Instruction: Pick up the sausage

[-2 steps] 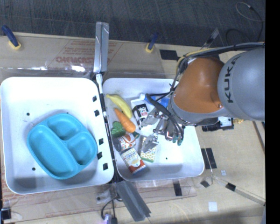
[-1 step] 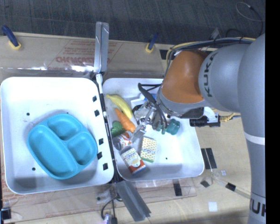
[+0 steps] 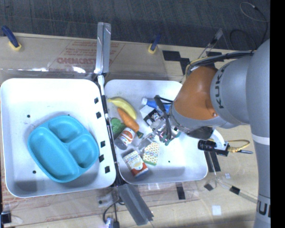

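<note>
Arm (image 3: 228,99) reaches from right, bent low over right bin (image 3: 180,172); gripper (image 3: 157,129) above clutter, jaws' state unreadable.

There are two white bins: the left bin (image 3: 9,127) and the right bin (image 3: 190,167). In the left bin lies one blue divided plate (image 3: 61,148). In the right bin I count one banana (image 3: 123,107), one carrot (image 3: 128,120), one green vegetable (image 3: 116,126), two small cans (image 3: 126,137) (image 3: 135,163) and one patterned packet (image 3: 151,153).
</note>
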You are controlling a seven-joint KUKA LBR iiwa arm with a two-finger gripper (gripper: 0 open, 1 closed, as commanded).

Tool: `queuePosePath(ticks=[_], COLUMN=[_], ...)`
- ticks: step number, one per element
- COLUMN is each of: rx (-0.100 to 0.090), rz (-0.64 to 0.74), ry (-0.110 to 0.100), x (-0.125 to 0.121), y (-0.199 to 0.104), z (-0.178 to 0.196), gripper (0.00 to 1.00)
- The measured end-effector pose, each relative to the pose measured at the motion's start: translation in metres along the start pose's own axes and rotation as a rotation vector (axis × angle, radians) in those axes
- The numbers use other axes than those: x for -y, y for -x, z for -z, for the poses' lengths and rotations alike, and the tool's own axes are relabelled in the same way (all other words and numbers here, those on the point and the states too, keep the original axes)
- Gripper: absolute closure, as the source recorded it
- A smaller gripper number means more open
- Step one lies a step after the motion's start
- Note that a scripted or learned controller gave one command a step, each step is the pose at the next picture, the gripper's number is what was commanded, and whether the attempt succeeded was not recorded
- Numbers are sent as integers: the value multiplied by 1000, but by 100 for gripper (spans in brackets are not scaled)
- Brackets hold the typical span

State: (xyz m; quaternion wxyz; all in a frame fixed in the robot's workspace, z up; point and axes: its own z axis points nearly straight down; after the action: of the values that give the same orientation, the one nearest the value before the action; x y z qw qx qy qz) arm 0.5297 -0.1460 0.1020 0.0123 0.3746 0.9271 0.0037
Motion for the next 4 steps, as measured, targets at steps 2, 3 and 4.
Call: queuePosePath(ticks=[2, 3, 4], rx=[-23, -22, -19], rz=[188, -330, -329], ry=[-15, -21, -20], x=[33, 54, 54], y=[10, -2, 17], z=[35, 43, 63], gripper=[0, 0, 0])
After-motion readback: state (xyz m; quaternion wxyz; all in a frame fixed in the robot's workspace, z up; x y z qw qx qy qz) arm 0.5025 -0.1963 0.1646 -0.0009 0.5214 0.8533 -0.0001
